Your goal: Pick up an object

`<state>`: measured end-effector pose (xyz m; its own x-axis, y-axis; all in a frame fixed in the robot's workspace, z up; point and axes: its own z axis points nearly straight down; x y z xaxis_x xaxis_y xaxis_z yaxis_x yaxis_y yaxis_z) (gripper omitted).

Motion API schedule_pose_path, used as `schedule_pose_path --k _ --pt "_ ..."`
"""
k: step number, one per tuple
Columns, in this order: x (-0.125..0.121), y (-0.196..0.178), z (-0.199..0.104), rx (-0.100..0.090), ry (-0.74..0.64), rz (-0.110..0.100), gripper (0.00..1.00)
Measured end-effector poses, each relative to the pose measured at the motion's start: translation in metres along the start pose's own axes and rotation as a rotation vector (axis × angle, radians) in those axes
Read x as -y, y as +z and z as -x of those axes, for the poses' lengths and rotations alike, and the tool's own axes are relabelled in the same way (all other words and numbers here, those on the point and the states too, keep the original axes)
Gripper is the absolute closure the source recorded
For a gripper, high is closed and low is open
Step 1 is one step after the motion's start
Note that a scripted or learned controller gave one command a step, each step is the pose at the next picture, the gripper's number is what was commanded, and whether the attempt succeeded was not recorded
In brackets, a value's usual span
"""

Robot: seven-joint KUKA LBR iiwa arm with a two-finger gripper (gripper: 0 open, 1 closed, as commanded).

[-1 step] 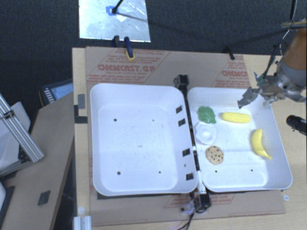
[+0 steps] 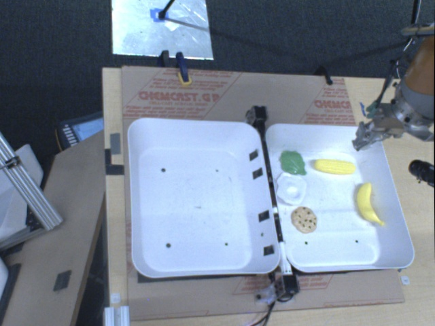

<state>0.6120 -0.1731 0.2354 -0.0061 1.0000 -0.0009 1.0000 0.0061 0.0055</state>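
overhead, we see the grey metal gripper [image 2: 365,138], its state unclear to us, above the right white plastic bin [image 2: 394,212] with a smooth yellow banana [image 2: 368,204], corn cob [image 2: 334,166] and speckled round cookie [image 2: 304,219].

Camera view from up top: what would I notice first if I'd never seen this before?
Probably the bright toy food in the right bin: a yellow banana near its right wall, a yellow corn cob toward the back, and a green leafy piece, a white piece and a cookie lined up along the left wall. Next, the robot's tool hanging over that bin's back right corner.
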Motion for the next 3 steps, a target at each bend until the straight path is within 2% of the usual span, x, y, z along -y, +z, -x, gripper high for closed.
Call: schedule_pose_path --k 1,2,3 --pt "-0.061 -0.073 -0.032 0.001 -0.004 0.009 1.00" --pt "-0.059 -0.090 -0.095 -0.003 -0.005 0.001 1.00" --pt "-0.059 -0.134 -0.146 -0.003 -0.004 0.002 1.00"
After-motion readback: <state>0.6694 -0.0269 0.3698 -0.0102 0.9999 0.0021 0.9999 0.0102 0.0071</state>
